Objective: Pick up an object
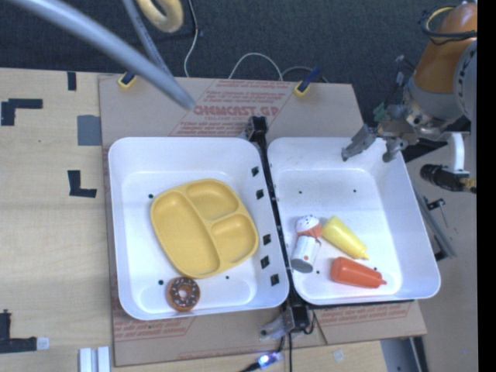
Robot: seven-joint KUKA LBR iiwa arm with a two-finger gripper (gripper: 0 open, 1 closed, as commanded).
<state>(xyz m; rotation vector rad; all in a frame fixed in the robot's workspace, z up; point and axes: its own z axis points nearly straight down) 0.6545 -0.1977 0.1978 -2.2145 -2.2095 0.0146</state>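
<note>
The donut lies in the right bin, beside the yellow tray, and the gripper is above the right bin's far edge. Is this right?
Not quite. The camera view shows the donut in the left bin, beside the yellow tray. The gripper is above the right bin's far edge, as you say.

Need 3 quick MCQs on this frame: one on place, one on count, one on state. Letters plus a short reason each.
1. Where is the donut?
A. in the right bin
B. in the left bin, near its front edge
C. on the cardboard

2. How many things lie in the right bin?
A. one
B. three
C. five

3. What is the hand doing?
A. gripping the yellow tray
B. resting on the donut
C. open above the right bin's far edge, holding nothing

Answers:
1 B: it sits just in front of the yellow divided tray.
2 B: small white bottle, yellow piece, orange carrot-like piece.
3 C: fingers spread, nothing between them.
</note>
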